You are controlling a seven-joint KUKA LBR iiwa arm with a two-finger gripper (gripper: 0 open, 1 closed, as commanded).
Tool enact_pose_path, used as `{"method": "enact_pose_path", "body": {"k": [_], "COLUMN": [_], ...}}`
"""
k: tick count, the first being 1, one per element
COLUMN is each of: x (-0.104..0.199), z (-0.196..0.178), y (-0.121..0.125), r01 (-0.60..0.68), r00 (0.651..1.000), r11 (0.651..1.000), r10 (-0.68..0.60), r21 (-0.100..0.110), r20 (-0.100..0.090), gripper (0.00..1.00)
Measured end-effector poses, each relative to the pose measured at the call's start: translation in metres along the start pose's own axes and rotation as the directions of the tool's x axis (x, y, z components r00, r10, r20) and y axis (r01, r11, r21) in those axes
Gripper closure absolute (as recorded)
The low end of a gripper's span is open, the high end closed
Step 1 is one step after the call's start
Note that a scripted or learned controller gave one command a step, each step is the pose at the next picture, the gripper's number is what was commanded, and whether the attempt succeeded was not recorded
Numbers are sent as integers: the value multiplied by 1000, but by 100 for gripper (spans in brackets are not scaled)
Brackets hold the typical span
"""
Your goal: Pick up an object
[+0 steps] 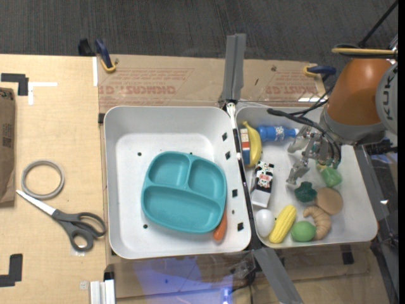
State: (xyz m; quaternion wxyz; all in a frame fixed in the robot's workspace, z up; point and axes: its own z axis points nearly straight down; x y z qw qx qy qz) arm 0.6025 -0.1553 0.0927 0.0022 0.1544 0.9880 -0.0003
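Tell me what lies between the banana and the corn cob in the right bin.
In the camera view, a small black-and-white carton lies between the banana and the corn cob, with a white egg just left of the corn.

The arm (364, 97) runs off the right edge, its wrist covering part of the right bin's (364, 233) far corner. The blue bottle (276, 132) disappears behind the gripper (305, 163). The carrot (219, 228) lies half under the teal divided plate (183, 193). A brown bag (6, 147) is cut by the left edge.

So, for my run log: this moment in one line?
claw open, holding nothing | over right bin | above dark green toy | teal plate left bin
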Motion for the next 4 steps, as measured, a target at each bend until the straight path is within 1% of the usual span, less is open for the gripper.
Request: {"method": "enact_pose_path", "body": {"k": [1,2,3,4], "x": [73,75,51,65], "z": [1,1,0,0], "y": [40,39,46,13], "r01": [-107,-146,-138,-137], "r00": [994,989,990,991], "r11": [994,989,990,991], "r10": [107,146,138,137], "r21": [0,1,0,1], "r20": [-4,-4,-2,-3], "gripper": [0,0,0,0]}}
